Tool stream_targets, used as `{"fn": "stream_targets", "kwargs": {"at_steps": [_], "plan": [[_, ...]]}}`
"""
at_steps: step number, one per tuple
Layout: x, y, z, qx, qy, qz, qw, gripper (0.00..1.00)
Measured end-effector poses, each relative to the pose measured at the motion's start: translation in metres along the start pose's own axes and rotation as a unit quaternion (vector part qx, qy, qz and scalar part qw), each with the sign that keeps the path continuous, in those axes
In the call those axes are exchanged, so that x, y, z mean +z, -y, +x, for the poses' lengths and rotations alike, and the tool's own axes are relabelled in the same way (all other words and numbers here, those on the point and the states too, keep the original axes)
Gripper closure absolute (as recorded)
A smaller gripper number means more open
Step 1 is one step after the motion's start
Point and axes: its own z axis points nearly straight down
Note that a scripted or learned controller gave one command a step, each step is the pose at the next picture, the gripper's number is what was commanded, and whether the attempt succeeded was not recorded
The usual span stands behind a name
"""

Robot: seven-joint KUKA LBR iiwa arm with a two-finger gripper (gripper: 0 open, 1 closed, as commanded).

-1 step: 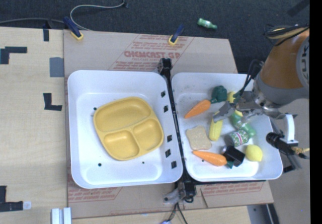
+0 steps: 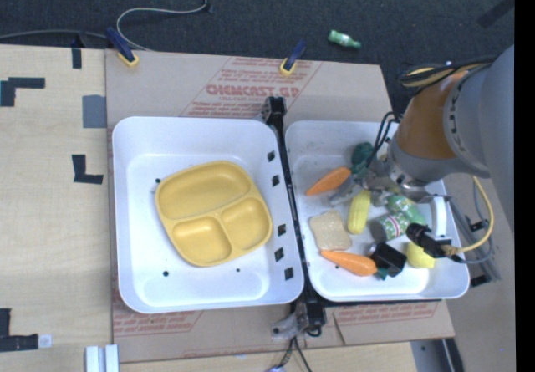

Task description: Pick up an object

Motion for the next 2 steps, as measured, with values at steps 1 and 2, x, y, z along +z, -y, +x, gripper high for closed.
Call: {"fn": "stream_targets", "kwargs": {"at_steps": [1,2], "plan": [[-0.009,0.0,-0.001,0.0,0.001,0.0,1.0,1.0],[-0.098,-0.014,0.065,0.0,-0.001,0.002,1.0,1.0]]}}
